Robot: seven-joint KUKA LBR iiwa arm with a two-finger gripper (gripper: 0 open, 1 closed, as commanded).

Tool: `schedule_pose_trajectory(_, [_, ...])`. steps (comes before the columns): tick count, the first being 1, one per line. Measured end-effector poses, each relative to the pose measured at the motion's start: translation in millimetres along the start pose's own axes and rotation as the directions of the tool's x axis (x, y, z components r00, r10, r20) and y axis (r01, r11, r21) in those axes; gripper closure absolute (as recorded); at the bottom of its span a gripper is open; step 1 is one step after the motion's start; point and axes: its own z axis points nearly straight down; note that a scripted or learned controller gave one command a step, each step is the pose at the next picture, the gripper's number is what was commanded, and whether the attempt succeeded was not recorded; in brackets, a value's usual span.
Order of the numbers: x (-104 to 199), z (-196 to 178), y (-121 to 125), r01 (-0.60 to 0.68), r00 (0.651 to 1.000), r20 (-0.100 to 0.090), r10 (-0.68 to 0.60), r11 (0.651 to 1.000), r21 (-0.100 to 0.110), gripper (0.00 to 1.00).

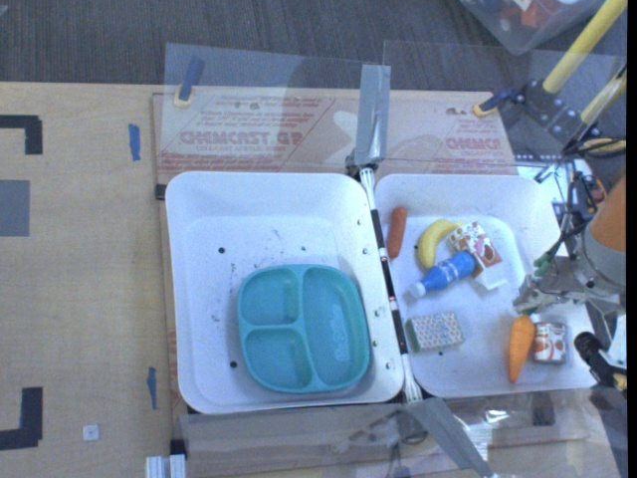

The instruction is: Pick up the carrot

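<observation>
Carrot (519, 347) lies in the right bin (468, 378) at 4 o'clock, just beside a small can (548, 343) at its 3 o'clock. Hand (542, 292) hovers near the carrot's 1 o'clock; can't tell its state. Teal tray (301, 330) sits in the left bin (199, 217).

Faint red print on clear panel (261, 127) behind bins; lettering too blurred to read.

I see a pale wooden benchtop (80, 297) with blue tape strips (133, 141), dark grey carpet floor (199, 8) beyond, and far right what may be a clear plastic crate (528, 3).
</observation>
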Motion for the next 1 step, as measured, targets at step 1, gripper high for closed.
schedule_pose_trajectory(1, [84.5, -80.8, -18.5, 0.113, 0.994, 0.009, -0.113, 0.994, -0.006, 1.0])
